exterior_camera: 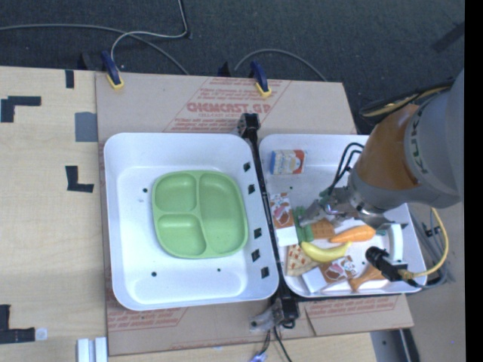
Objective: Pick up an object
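Where cardboard covers the bench, two bins sit.

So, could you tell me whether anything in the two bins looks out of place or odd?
Nothing looks spilled or damaged. The green plate lies flat in the left bin; the right bin holds a loose jumble: banana, carrot, pizza slice, small carton.

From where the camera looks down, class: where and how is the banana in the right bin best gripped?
Probably at the banana's middle, coming straight down, fingers closing across its narrow width. It lies flat and curved among crowded toys, a carrot just above, so the ends look hemmed in.
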Controlling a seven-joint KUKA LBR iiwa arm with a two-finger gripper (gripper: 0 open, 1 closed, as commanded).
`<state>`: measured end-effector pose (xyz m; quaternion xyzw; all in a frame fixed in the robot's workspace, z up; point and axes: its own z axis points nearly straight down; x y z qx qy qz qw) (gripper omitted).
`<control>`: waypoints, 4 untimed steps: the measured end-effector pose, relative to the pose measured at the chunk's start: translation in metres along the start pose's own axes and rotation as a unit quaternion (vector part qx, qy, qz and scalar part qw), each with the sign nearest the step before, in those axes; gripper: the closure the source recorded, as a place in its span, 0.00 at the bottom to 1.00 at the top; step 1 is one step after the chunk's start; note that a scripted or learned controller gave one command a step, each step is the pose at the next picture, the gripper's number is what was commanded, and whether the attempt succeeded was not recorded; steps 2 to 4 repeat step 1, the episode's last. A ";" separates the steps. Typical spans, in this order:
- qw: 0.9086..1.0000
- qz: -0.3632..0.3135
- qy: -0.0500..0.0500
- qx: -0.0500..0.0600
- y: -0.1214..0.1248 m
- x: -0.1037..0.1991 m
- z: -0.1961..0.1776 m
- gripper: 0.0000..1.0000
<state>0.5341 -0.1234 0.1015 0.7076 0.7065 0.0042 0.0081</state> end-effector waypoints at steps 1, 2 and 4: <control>1.000 -0.002 0.003 0.009 0.008 0.055 -0.083 1.00; 1.000 -0.002 0.003 0.009 0.008 0.055 -0.083 1.00; 1.000 -0.002 0.003 0.009 0.008 0.055 -0.083 1.00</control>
